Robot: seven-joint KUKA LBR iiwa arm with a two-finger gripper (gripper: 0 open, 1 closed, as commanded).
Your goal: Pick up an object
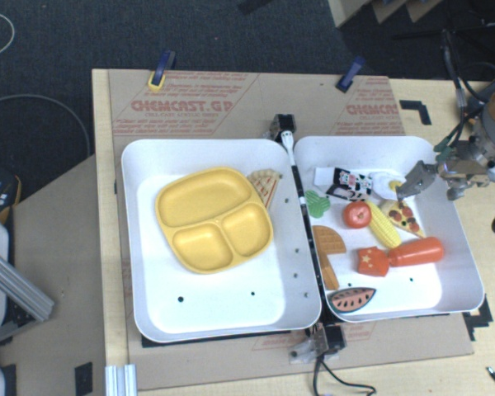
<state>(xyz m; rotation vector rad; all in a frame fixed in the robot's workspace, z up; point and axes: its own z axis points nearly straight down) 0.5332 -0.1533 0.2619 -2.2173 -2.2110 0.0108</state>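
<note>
Camera view: you see the gripper (433,180) over the right bin's (466,258) far right edge; you cannot tell how it is set. Just to its left lie the corn cob (385,227) and tomato (357,214). Nearer you sits the red sausage (414,252). Well left, the yellow tray (212,219) occupies the left bin (144,221).

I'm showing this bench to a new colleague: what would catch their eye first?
Probably the yellow divided plate, large and bright in the left bin. Next, the cluster of toy food in the right bin: a red tomato, a yellow corn cob and a watermelon slice. The gripper hangs over that bin's far right side.
</note>
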